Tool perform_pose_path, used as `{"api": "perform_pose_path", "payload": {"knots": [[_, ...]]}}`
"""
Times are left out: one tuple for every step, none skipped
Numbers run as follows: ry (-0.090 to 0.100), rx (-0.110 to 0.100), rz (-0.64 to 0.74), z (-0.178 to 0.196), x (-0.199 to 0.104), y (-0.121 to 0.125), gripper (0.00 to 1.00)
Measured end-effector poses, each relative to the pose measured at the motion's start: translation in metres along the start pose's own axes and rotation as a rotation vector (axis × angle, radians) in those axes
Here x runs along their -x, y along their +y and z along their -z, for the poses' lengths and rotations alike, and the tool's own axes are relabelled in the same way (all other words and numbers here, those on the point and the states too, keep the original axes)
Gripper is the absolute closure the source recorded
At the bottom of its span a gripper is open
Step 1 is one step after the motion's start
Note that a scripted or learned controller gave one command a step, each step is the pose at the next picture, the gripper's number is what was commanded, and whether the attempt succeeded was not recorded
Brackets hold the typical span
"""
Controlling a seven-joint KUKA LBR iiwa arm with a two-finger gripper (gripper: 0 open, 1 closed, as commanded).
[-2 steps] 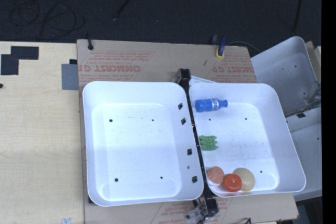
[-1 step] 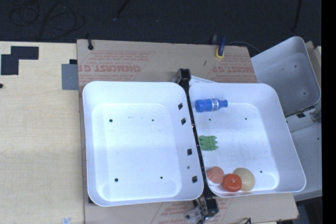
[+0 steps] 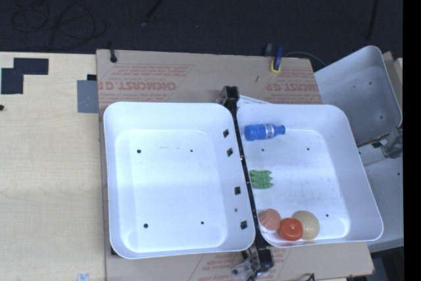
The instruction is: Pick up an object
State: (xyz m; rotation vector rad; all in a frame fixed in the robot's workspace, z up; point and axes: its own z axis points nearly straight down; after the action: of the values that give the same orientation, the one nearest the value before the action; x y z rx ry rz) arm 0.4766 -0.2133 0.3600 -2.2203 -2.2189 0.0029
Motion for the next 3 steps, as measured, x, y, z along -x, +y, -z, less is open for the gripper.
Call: {"api": "perform_pose_path", "payload": {"knots": [[0.000, 0.000, 0.000, -0.0161, -0.0001, -0.0005, 1.00], [0.000, 0.001, -0.001, -0.0215, -0.0002, -0.0003, 1.00], [-0.001, 0.001, -0.001, -0.0211, -0.0001, -0.0003, 1.00]]}}
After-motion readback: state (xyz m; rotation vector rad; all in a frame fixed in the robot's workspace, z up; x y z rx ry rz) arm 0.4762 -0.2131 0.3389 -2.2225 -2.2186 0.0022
